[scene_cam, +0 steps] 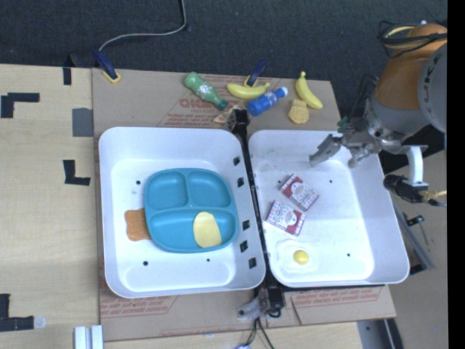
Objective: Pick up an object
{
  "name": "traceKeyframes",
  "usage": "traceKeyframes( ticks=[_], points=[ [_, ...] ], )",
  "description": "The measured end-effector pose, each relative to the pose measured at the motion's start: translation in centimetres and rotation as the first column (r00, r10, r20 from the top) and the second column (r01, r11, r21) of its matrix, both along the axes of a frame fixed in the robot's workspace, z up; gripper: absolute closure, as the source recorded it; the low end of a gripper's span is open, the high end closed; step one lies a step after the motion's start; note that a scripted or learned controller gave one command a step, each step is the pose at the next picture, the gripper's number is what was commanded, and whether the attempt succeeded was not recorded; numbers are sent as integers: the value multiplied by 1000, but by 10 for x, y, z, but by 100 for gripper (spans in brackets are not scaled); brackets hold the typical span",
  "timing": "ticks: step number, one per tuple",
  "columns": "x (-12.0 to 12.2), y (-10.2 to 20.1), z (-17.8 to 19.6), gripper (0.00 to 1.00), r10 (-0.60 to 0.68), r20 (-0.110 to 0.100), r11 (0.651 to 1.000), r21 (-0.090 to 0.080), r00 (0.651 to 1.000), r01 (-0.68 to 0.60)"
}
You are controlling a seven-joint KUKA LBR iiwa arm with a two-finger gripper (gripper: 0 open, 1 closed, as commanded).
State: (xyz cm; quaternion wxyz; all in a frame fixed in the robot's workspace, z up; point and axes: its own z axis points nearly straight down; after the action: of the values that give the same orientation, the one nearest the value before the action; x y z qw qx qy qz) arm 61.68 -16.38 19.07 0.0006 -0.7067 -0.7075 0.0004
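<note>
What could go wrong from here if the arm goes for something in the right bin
The gripper sits open near the right bin's far rim, so coming down there it could hit the wall. The two red packets lie flat and nearly touching; the fingers may slide off or nudge both. The fried egg looks too flat to pinch.

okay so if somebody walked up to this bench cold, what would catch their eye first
Most likely the bright blue divided plate in the left bin, with a yellow piece lying in its lower right compartment. Next, the grey and orange arm coming in from the right, its gripper open over the upper right corner of the right bin. Behind the bins lie two toy bananas and two small bottles.
</note>
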Motion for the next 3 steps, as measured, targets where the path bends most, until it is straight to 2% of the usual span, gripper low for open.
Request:
traceKeyframes(
  ticks=[1,2,3],
  points=[
    [7,60,-105,0,1,4,1000,0,1000,-1],
    [7,59,-94,100,1,6,1000,-2,1000,-1],
    [7,59,-94,0,1,6,1000,-2,1000,-1]
  ],
)
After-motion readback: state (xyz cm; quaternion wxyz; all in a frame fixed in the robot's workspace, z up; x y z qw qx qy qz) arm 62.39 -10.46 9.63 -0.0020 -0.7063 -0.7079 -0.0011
